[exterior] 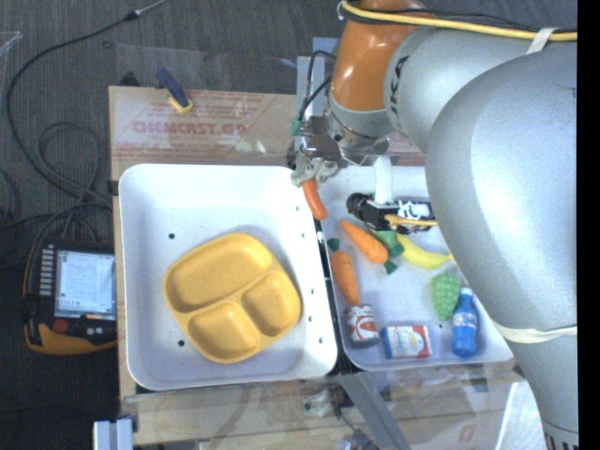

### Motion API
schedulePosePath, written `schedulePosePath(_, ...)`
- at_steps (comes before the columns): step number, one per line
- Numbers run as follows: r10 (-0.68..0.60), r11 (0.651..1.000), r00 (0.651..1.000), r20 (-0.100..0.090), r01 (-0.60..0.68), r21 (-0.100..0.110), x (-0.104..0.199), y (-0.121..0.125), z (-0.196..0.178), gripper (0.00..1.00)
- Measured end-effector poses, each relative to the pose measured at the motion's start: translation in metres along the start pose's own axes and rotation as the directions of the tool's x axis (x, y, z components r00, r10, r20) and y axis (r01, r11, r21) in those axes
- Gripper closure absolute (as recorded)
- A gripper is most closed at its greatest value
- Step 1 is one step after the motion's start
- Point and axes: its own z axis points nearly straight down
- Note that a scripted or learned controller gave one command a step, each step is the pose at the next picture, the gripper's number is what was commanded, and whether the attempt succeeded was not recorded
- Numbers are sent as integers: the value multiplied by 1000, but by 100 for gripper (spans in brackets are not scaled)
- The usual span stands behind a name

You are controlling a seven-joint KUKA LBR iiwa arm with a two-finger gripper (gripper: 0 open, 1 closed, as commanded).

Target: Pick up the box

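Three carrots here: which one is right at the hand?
The top carrot, on the rim between the bins just under the hand; the other two lie lower in the right bin.

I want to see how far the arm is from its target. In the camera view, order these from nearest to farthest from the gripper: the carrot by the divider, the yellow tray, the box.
From the gripper, at the bins' far edge:
1. Carrot, in the right bin along the divider.
2. Yellow tray, in the left bin's middle.
3. Box, at the right bin's near edge.
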Motion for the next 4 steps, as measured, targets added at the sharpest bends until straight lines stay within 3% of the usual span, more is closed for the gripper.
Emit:
schedulePosePath(1,-70,998,998,0,70,-2,-40,1,-27,100)
schedulePosePath(2,-63,998,998,-2,63,1,14,-1,0,100)
schedulePosePath(3,-208,978,978,-4,208,-1,8,-63,-14,100)
schedulePosePath(4,-323,946,946,-7,323,0,3,-158,1,100)
